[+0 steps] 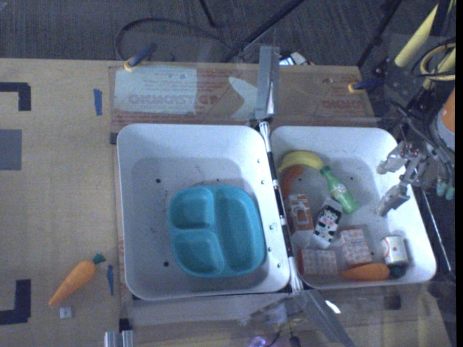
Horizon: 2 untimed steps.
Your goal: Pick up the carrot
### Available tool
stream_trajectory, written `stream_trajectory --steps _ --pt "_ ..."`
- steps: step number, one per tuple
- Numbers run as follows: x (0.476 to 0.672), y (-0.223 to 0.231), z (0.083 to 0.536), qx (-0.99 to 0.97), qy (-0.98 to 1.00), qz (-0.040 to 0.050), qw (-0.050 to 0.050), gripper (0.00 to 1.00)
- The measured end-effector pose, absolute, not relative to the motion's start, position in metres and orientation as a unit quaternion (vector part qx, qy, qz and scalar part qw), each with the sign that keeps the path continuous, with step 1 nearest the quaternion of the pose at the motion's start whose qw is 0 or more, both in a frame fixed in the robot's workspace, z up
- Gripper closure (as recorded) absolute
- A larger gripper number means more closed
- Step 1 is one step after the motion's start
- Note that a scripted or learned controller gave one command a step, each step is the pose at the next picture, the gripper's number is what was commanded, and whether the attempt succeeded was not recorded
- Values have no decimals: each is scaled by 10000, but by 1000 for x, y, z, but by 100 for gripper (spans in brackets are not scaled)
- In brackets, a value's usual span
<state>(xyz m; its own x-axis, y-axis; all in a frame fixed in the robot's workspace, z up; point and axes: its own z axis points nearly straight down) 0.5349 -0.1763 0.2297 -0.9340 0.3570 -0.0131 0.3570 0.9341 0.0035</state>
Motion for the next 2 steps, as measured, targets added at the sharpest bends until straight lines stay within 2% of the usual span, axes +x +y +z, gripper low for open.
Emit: stream_trajectory --steps 1,2 --pt "535 -176 230 1815 9834 5 67 0" --pt "494 -200 153 400 9992 3 13 0"
